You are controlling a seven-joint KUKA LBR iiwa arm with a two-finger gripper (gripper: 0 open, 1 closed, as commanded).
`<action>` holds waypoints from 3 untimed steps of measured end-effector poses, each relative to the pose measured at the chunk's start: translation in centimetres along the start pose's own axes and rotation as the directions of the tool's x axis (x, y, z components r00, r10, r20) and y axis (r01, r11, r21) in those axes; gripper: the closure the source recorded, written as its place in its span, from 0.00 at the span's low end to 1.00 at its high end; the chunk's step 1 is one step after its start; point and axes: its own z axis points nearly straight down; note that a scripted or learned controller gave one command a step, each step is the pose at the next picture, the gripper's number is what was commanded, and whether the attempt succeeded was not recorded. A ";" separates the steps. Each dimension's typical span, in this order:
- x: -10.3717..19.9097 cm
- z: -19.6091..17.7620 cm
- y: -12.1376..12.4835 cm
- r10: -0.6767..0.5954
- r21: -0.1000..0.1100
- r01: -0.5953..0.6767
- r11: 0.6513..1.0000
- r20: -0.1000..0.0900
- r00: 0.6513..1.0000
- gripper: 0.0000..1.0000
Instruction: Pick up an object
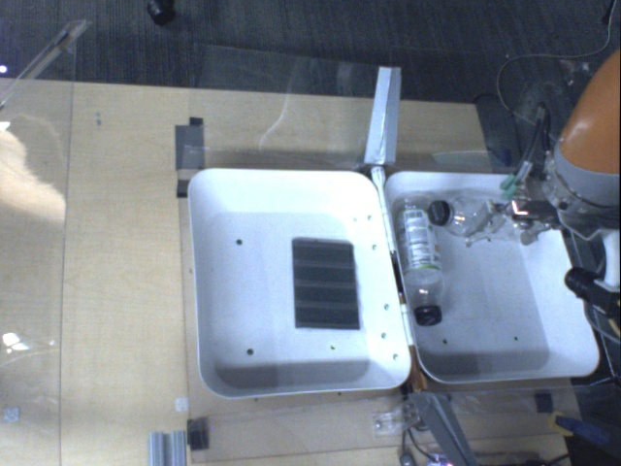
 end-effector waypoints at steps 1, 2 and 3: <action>-3.0 16.6 8.4 0.024 0.017 -0.024 1.000 -0.002 1.000 0.00; -1.4 16.5 6.8 -0.189 -0.029 0.190 0.981 0.047 0.981 0.00; -2.8 17.5 10.9 0.095 0.105 -0.094 0.990 -0.005 0.996 0.00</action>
